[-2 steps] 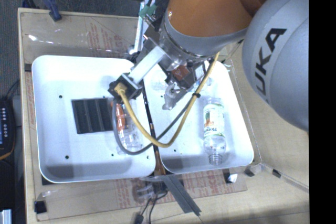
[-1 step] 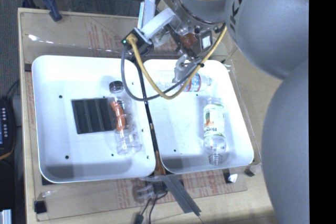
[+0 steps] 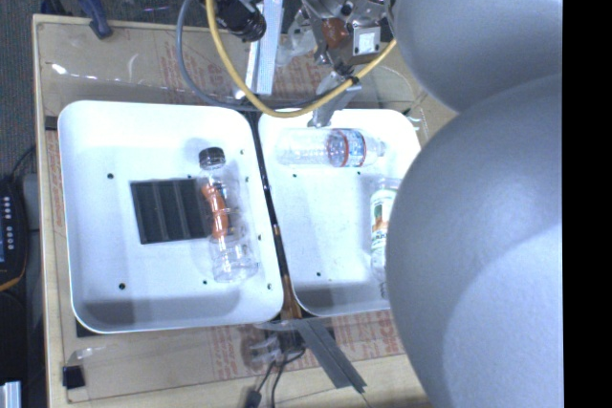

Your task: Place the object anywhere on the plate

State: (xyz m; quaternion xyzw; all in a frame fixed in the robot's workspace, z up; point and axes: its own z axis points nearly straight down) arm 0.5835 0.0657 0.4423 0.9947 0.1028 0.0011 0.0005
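Arm looms over the right bin, bottles lying in both

We see the grey arm [image 3: 478, 205] filling the frame from three to five o'clock, hiding much of the right bin [image 3: 325, 291]; its orange band sits at twelve o'clock. The left bin [image 3: 96, 205] holds a dark ribbed plate [image 3: 167, 210], and a clear bottle with a black cap [image 3: 222, 225] lies just beside the plate's three o'clock edge, seemingly touching it. In the right bin a clear bottle with a blue-red label [image 3: 330, 149] lies along the twelve o'clock wall, and a green-labelled bottle [image 3: 382, 220] lies half under the arm. The gripper [image 3: 330, 100] hangs above that bin's twelve o'clock rim; we cannot tell its opening.
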